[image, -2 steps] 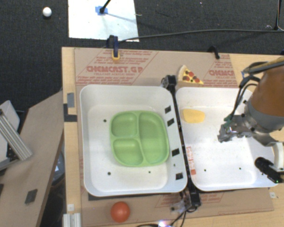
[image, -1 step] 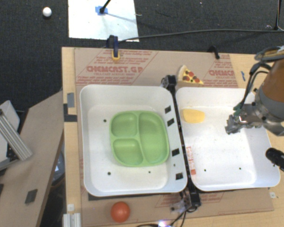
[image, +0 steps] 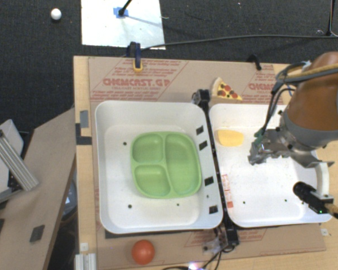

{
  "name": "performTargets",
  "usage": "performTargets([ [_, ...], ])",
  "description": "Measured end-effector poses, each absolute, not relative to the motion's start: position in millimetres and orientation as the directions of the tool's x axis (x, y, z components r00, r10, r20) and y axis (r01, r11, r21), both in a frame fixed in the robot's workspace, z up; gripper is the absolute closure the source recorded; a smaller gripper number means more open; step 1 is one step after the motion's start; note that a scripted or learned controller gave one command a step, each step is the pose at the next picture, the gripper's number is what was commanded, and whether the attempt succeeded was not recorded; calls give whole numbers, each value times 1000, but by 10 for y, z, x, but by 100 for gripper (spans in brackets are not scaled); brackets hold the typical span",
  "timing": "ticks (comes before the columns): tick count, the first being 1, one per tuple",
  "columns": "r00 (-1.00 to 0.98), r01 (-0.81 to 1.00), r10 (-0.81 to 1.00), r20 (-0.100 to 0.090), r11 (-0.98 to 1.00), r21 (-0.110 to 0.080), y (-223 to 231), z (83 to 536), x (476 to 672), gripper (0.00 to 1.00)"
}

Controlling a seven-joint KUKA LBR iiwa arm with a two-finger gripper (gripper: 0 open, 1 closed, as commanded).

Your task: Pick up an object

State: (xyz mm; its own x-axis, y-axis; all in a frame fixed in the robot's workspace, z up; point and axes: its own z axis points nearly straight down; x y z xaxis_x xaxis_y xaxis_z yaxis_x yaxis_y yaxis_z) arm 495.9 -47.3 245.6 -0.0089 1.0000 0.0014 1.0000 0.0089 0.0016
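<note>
the claw (image: 260,152) is seen low over the right bin (image: 270,207), just right of the pale yellow piece (image: 230,137) lying near that bin's upper left corner; whether the claw is wide or narrow cannot be told, since its tip is blurred and shadowed, and nothing is seen held in it. the yellow piece is judged the likeliest target, and it looks flat and low, so it could be skated along the white floor or pushed against the divider (image: 211,151) between the 2 bins if the claw is brought down off-centre. the green tray (image: 165,165) in the left bin is well apart and wide, and would be hard to span. the pizza slice toy (image: 226,90) and the orange ball (image: 142,251) lie on the desk outside the bins, probably beyond any planned grasp
</note>
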Motion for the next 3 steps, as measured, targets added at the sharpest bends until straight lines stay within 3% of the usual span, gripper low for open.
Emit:
performTargets([
  [1,-9,1000,1000,2,9,1,-16,2376,5029,100],
  [3,-10,1000,1000,2,10,1,1049,2378,4897,100],
])
